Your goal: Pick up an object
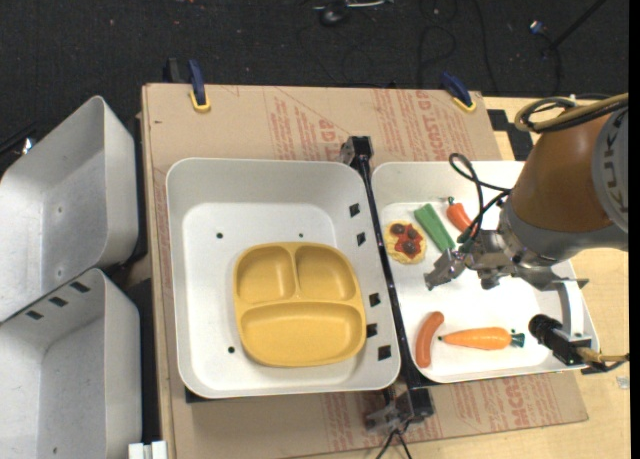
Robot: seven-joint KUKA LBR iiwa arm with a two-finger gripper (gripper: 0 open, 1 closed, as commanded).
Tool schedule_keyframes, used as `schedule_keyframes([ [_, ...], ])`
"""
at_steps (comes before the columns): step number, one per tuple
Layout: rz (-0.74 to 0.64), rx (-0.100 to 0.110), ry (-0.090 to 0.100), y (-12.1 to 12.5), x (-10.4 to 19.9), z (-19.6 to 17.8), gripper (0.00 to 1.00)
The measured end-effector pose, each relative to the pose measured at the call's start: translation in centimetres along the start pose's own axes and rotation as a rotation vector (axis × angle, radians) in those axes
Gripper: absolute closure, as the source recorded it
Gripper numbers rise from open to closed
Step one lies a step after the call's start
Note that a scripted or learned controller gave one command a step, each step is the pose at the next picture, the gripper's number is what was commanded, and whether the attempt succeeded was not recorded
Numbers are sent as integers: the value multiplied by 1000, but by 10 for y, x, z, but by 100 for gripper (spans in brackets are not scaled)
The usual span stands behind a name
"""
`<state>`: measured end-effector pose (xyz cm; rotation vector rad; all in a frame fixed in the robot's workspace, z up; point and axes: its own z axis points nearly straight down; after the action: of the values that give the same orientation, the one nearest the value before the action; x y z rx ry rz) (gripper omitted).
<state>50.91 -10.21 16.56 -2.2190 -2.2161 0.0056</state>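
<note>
The right bin (560,362) holds several toy foods. A carrot (480,339) lies near its front, with a red sausage (429,337) to its left. A small round pizza piece (405,241) sits by the bin's left wall, a green stick (435,226) lies beside it, and a small orange-red piece (458,215) lies further back. My gripper (464,275) hangs over the middle of this bin, just right of the pizza piece and above the carrot. It is open, with nothing between its fingers.
The left bin (200,247) carries a yellow divided plate (298,303). A black divider (380,257) runs between the bins. The arm (570,187) comes in from the right over the right bin's far side. Two white tubs (60,227) stand left of the bench.
</note>
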Motion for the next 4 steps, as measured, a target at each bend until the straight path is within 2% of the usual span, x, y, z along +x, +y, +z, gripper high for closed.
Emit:
schedule_keyframes([
  [1,1,0,0,-7,3,62,0],
  [2,2,-6,-1,-5,3,49,100],
  [3,-2,-12,-3,-4,-5,-11,100],
  [4,-4,-13,-3,8,-6,-65,100],
])
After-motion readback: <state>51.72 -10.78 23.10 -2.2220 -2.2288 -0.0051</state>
